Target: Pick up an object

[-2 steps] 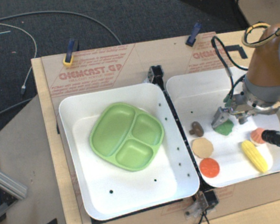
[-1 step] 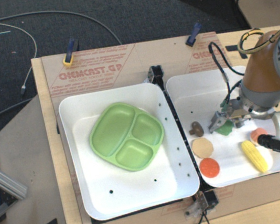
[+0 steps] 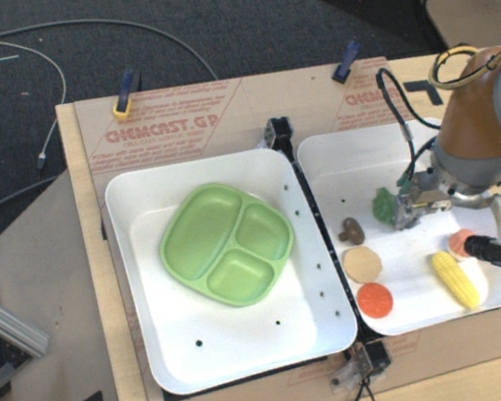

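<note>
In the right bin [image 3: 357,153] lie several small toy foods. A green broccoli-like piece [image 3: 384,207] rests near the bin's middle, and my gripper [image 3: 409,213] hangs right beside it on its right, touching or nearly touching it. A small brown lump [image 3: 353,230] sits just left of the green piece. Toward the front lie a tan disc [image 3: 363,264], an orange-red disc [image 3: 374,299] and a yellow corn cob [image 3: 458,278]. A pink-orange piece [image 3: 461,241] peeks out behind a black part of the arm at the right.
The left bin [image 3: 142,261] holds a green divided plate [image 3: 226,243]. The arm's grey body and orange band [image 3: 469,115] cover the right bin's right side. Black cables [image 3: 393,104] loop above that bin. Blue clamps [image 3: 127,92] grip the bench's back edge.
</note>
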`<state>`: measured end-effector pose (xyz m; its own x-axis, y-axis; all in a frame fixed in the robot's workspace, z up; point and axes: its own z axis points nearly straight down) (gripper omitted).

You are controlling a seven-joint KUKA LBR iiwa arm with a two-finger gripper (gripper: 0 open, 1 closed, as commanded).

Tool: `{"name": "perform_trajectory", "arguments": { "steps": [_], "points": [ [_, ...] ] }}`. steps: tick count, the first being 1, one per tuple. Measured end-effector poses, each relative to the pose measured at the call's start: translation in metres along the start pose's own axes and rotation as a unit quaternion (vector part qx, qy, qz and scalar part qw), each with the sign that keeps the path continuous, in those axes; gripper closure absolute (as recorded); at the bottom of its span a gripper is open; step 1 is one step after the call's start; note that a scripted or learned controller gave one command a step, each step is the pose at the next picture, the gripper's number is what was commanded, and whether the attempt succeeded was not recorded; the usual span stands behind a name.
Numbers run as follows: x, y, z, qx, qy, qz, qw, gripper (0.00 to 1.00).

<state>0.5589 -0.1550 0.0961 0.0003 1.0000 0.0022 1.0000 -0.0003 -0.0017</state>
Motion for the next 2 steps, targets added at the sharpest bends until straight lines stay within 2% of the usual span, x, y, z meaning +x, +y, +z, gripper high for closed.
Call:
{"name": "perform_trajectory", "arguments": {
  "steps": [2],
  "points": [
    [-0.003,-0.012,-0.093,-0.003,-0.002,0.0,1.0,1.0]
  ]
}}
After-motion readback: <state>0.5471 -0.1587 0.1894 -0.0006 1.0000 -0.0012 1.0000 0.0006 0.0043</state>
